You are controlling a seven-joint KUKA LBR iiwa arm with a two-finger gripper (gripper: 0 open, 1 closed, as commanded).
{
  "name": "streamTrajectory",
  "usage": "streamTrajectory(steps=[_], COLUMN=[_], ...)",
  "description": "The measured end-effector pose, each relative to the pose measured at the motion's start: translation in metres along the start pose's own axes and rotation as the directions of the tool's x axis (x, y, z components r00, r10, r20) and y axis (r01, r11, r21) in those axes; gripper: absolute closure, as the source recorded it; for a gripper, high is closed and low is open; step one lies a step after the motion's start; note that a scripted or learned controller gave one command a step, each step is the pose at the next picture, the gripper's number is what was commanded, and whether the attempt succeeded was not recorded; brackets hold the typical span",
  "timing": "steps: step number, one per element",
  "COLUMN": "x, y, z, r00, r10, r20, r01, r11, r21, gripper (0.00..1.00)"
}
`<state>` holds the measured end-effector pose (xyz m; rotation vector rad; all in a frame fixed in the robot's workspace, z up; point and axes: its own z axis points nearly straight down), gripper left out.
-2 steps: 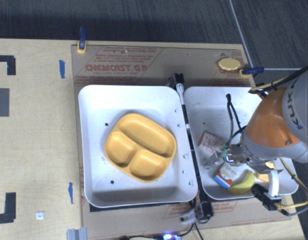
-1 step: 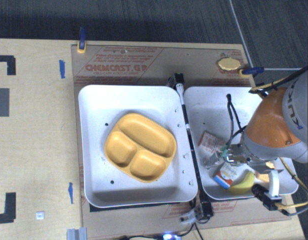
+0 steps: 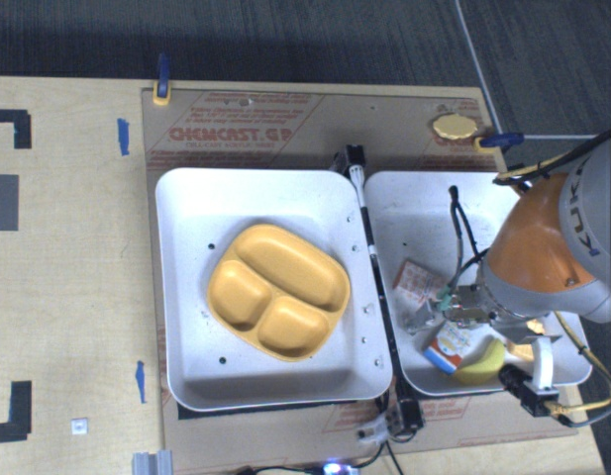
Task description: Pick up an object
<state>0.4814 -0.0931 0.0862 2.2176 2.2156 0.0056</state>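
Note:
My gripper (image 3: 439,312) hangs low in the right bin (image 3: 416,204), under the orange-banded wrist (image 3: 539,245). It sits over a cluster of small items. A pinkish printed packet (image 3: 416,281) lies just to its upper left. A white carton with orange and blue ends (image 3: 448,348) lies just below it, and a yellow banana (image 3: 481,362) rests beside that carton. I see nothing lifted off the bin floor. The arm hides part of the right bin.
A large yellow three-lobed tray (image 3: 277,290) lies in the left bin (image 3: 176,265). A black divider strip (image 3: 369,255) runs between the bins. Black cables (image 3: 461,231) loop over the right bin. A round tan disc (image 3: 455,126) sits on the cardboard behind.

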Motion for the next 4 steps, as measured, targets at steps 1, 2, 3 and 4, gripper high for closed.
streamTrajectory(steps=[1,2,3,4], x=[-0.0009,-0.0004,-0.0007,0.0003], y=[-0.0001,0.0,-0.0001,0.0], z=[0.0,0.0,0.0001,0.0], r00=[1.0,1.0,1.0,1.0], r10=[-0.002,0.0,-0.002,0.0], r20=[-0.001,-0.001,-0.001,0.0], r01=[0.002,0.0,0.002,0.0], r11=[1.0,1.0,1.0,1.0], r21=[0.0,0.0,0.0,0.0], gripper=[0.0,0.0,0.0,0.0])
